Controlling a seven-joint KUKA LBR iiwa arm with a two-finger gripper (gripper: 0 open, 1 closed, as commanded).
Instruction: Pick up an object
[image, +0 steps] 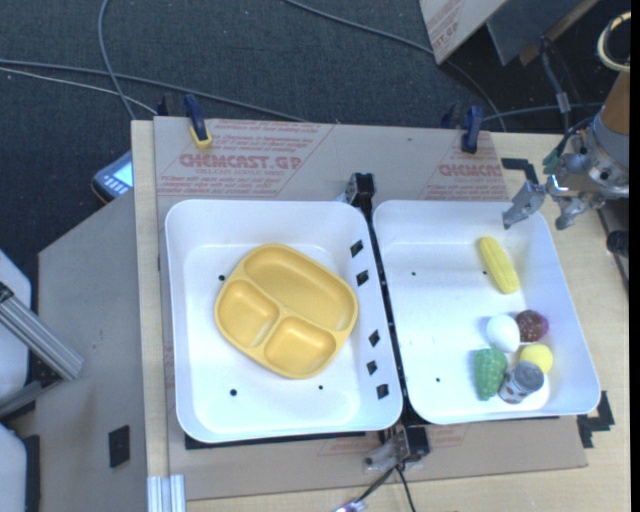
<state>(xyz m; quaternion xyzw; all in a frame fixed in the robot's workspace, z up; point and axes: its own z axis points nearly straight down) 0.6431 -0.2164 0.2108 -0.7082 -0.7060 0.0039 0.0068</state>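
Two shallow white bins side by side on a pale wooden bench (300, 455), divided by a black clip strip (372, 300) — landmark for all that follows. Left of the strip: the left bin (190, 300), holding a yellow sectioned plate (286, 310) lying flat near its middle. Right of the strip: the right bin (430, 310), with a yellow corn cob (499, 264) well away from the strip, toward the far side. Further right and nearer the camera, a tight cluster: white egg (502, 331), dark red ball (531, 325), yellow ball (536, 358), green lumpy piece (489, 372), small grey can (522, 381), most touching or just beside one another.

Up and right of the strip, over the right bin's far corner: the gripper (545, 202), fingers spread apart, nothing between them, clear of the corn cob.

Beyond the strip's far end: printed cardboard sheet (240, 155) under the bins, pinned by blue clamps (197, 120). Dark carpet (250, 60) behind, crossed by loose cables (120, 90).
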